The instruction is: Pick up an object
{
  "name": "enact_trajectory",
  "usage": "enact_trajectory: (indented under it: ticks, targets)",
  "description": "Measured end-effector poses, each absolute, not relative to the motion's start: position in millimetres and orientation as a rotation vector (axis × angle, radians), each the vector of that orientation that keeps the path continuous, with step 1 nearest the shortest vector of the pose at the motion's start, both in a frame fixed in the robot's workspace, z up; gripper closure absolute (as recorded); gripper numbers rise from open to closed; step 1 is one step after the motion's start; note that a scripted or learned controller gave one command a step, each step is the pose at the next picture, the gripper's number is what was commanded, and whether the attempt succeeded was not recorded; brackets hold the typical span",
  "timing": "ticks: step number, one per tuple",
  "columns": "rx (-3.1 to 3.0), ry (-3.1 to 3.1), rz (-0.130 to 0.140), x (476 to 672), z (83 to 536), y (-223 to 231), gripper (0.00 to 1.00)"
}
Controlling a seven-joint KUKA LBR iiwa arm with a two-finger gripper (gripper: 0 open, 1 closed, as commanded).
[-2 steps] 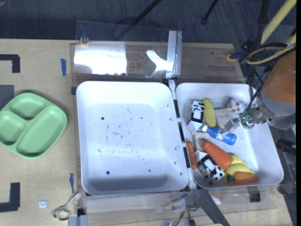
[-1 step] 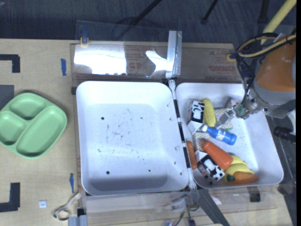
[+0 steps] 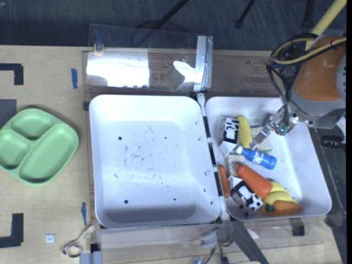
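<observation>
The right white bin point(image 3: 308, 172) holds a heap of toy items. A yellow corn cob point(image 3: 243, 130) lies beside a black-and-white packet point(image 3: 231, 128). Below them are a blue bottle point(image 3: 259, 158), an orange carrot point(image 3: 254, 180), a black-and-white cow toy point(image 3: 245, 196), a yellow banana point(image 3: 279, 192) and an orange piece point(image 3: 284, 206). My gripper point(image 3: 267, 132) reaches down from the upper right, just right of the corn and above the blue bottle. Nothing shows as lifted.
The left white bin point(image 3: 148, 155) lies next to the right one, a ridge between them. A green divided plate point(image 3: 37, 145) sits on the bench at far left. A clear panel point(image 3: 148, 65) stands behind the left bin. The arm's orange band point(image 3: 319, 78) hangs over the right bin's back corner.
</observation>
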State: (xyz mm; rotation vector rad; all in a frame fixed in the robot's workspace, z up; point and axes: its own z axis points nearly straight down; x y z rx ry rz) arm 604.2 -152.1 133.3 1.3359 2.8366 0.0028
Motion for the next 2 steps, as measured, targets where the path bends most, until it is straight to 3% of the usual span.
enact_trajectory:
  ticks: [1,2]
  targets:
    - [1.285,2.860,0.004,652.6,121,-152,0.00]
    - [0.915,3.000,0.003,636.4,159,-143,0.00]
